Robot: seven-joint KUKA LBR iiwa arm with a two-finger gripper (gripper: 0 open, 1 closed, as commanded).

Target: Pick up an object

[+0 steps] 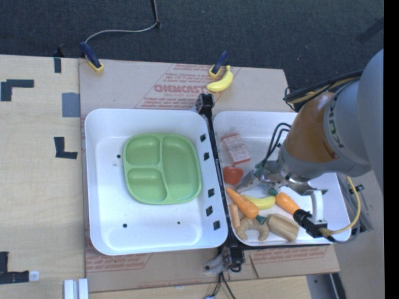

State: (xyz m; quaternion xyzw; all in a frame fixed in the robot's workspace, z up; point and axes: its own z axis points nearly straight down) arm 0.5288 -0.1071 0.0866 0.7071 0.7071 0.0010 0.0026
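The right bin (249,124) holds several toy foods: a red piece (232,175), a carrot (242,203), a yellow banana (262,202), a second carrot (287,202), a tan bread-like piece (282,226) and a small pink-white packet (235,147). My gripper (260,174) hangs low over the middle of this bin, just right of the red piece and above the banana. The arm's grey and orange wrist (315,136) covers the bin's right side. Nothing shows between the fingers.
The left bin (103,167) holds a green divided plate (163,168). Black clips sit along the divider between the bins (211,161). A yellow clamp (219,80) and a blue-yellow clamp (91,56) grip the cardboard's far edge. A cable (149,5) runs across the dark floor.
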